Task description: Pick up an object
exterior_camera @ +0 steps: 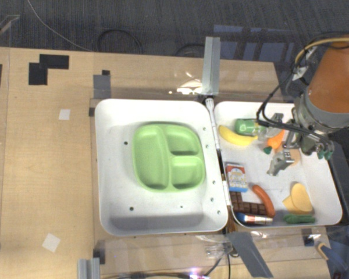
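Note:
My gripper (281,163) hangs over the middle of the right bin (321,174), with nothing visibly in it. Just behind it lies an orange carrot (274,139). A yellow banana (235,137) and a green can (244,125) rest at the bin's back left. Along the left side are a small printed box (237,176), a chocolate bar (244,205) and a red sausage (263,197). At the front right lie a yellow wedge (298,197) and a green pod (298,218).
The left bin (113,156) holds a green divided plate (167,156). A red and white marker (255,218) lies at the right bin's front edge. A metal post (211,65) stands behind the gap between the bins. The arm's orange band (337,83) and cables overhang the right bin's back right.

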`<state>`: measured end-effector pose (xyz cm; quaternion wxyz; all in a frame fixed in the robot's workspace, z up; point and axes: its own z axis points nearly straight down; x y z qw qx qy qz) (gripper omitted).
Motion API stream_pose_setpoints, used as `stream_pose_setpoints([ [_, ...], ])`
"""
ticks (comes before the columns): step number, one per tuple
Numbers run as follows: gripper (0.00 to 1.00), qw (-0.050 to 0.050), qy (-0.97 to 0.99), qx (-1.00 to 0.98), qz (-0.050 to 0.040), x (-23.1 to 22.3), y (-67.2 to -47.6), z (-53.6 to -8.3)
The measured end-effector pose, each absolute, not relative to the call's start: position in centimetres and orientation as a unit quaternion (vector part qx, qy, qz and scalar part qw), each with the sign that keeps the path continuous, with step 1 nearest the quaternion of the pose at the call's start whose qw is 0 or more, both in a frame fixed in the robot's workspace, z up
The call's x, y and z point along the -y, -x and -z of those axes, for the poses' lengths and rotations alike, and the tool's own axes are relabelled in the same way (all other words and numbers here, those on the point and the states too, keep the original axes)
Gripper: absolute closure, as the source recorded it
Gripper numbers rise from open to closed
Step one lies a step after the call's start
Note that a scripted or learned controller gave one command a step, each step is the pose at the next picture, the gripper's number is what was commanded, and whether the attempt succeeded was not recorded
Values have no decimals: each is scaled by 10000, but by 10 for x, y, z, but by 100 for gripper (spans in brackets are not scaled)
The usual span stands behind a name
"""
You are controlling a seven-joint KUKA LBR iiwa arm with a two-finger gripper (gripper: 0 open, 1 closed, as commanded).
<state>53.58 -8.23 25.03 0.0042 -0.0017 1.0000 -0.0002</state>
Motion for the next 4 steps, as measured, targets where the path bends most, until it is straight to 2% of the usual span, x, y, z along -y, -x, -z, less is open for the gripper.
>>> stream_pose_setpoints([
  [1, 0, -20, -76, -10000, -5, 124, -509, -127],
  [2, 0, 83, 358, -9993, 10, 110, -620, -90],
  [3, 100, 153, 383, -9991, 17, 108, -624, -105],
  [4, 100, 128, 171, -9998, 4, 79, -663, -232],
])
